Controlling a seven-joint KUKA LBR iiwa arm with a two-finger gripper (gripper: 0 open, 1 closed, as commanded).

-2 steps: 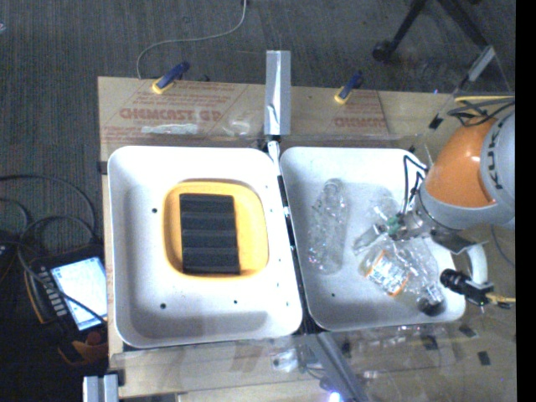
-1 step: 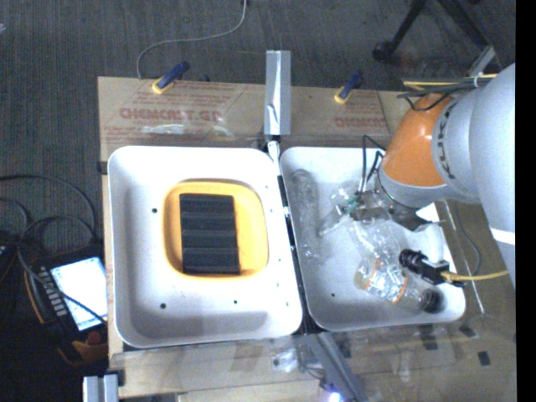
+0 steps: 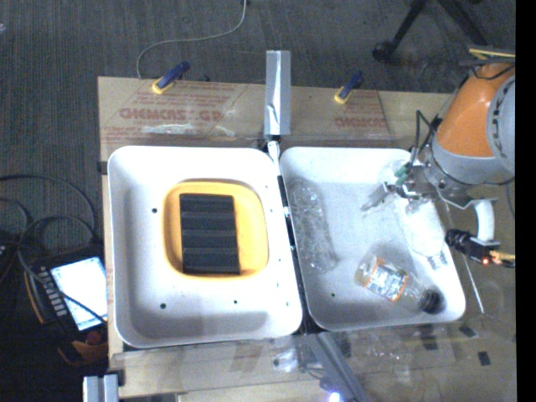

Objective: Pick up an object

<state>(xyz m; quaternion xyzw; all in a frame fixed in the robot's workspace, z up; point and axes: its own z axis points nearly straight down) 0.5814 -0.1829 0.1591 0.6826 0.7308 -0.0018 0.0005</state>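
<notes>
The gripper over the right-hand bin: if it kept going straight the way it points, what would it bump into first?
Probably the bare white floor of the right bin. The gripper points down and leftward, short of the crumpled clear plastic by the divider. Depth is hard to judge from one slanted view.

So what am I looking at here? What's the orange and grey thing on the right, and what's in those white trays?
This is one picture from a camera fixed above a bench, looking down at a slant. The orange and grey thing is a robot arm reaching in from the right. At its end is a gripper, a two-finger claw meant to pick things up; I cannot tell whether it holds anything. It hangs over the right bin. That bin contains clear plastic items: a bottle with a label and dark cap lying on its side, a second clear bottle near the right wall, and a crumpled clear piece by the left wall. The left bin holds a yellow tray with a black ridged block in it.
</notes>
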